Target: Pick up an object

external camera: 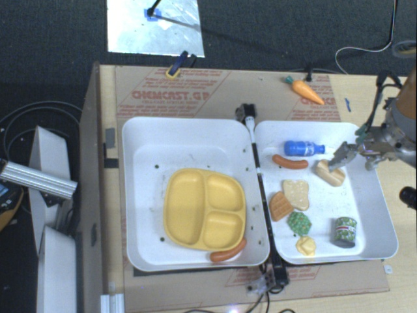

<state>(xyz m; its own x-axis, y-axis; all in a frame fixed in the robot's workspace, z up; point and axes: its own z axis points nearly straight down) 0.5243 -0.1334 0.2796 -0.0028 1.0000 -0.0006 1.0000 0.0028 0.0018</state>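
Hovering gripper (340,158), fingers spread wide, touching bread roll (330,173) near right bin's (384,230) far edge; risks nudging roll away, closing on nothing.

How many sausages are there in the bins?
2. One sausage lies in the right bin, just below the blue bottle. The other sausage lies in the left bin, against the yellow tray's front edge.

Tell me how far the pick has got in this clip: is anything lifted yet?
Nothing looks lifted. Done: the gripper has reached into the right bin, by the tan bread piece near the far side. In hand: nothing visibly held; the bread piece lies on the bin floor. Left: the grasp and the lift. The blue bottle and sausage lie untouched beside it.
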